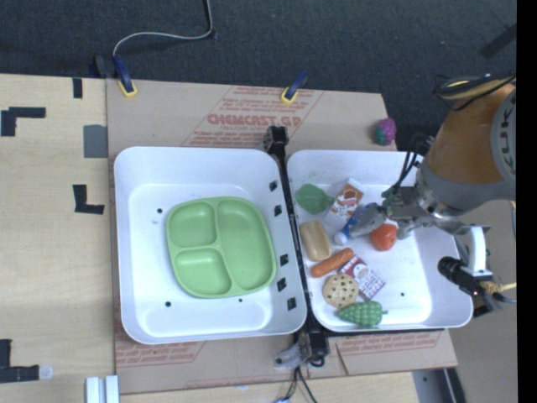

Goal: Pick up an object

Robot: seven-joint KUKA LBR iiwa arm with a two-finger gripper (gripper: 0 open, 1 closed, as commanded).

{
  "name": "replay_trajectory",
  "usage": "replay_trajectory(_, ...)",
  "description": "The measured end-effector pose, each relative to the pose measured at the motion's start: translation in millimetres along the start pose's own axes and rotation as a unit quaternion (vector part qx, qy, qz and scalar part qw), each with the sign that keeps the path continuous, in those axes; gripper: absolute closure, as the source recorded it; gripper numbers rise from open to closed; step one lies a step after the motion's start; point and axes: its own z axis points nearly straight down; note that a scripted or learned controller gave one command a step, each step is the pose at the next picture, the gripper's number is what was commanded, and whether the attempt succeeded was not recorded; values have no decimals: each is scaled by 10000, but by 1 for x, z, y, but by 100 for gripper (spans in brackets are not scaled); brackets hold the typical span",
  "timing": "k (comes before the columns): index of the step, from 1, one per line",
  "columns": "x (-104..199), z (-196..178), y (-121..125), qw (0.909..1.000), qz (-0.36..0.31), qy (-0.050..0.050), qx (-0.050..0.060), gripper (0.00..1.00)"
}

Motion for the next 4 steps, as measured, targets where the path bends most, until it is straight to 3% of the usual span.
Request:
replay_trajectory(1, 19, 97, 41, 10000, 1, 0, -2, 0)
replay_trajectory(2, 24, 102, 83, 10000, -1, 0, -29, 0)
replay_trajectory(3, 23, 105, 134, 9997, 7, 22, 226, 0)
replay_trajectory(4, 25, 105, 134, 9998, 22, -13, 217, 0)
